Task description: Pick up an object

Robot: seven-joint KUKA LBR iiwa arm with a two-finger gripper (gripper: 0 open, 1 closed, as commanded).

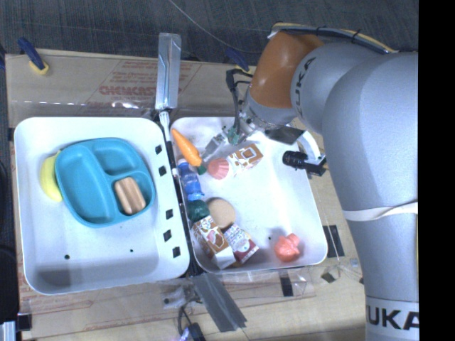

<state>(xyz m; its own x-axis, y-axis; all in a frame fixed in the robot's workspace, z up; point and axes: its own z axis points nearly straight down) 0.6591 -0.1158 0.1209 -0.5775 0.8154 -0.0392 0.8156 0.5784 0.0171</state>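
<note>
My gripper (226, 137) hangs low over the far part of the right bin (306, 197), under the orange wrist band. Just left of it lies an orange carrot (186, 148). Just below it lie a pink strawberry (219, 168) and a small brown-and-white carton (246, 156). I see nothing held in the gripper. Along the bin's left wall lies a blue-capped bottle (190, 184). Nearer the front are a tan bun (222, 210), two snack cartons (226, 243) and a red fruit (288, 246).
The left bin (43, 261) holds a blue divided plate (92, 180) with a hot dog bun (130, 195) in it and a yellow banana (48, 177) at its left. A metal divider bar (168, 69) stands between the bins at the back. The arm covers the right bin's right side.
</note>
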